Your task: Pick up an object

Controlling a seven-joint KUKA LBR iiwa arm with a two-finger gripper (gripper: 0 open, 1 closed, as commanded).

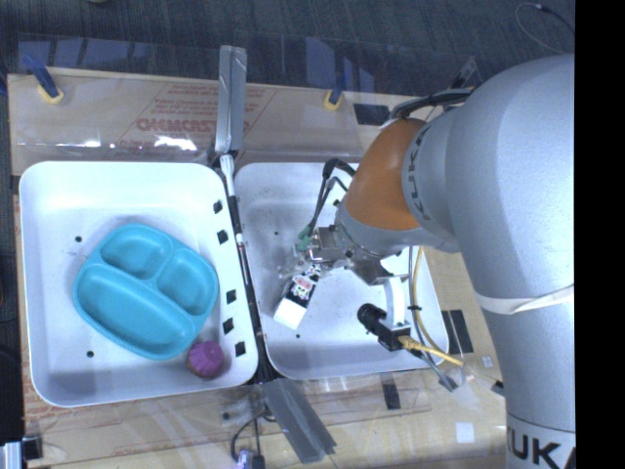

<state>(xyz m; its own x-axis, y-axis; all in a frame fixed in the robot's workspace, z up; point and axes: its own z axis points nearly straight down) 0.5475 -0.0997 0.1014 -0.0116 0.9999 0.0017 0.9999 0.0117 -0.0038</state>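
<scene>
In the right bin (342, 360), a small white box with a black printed end (293, 304) lies near the left wall. My gripper (314, 250) hangs low just above and to the right of that box, under the orange band of the arm (391, 189). Its tip is close to the box's dark end; whether they touch is unclear. In the left bin (49, 203) lie a turquoise divided plate (146, 286) and a small purple ball (205, 359) by the plate's lower right edge.
The grey arm covers most of the right bin's right half. A black fitting with a yellow cable (383, 326) hangs from the arm near the bin's lower right. A metal divider rail (232, 115) runs between the two bins.
</scene>
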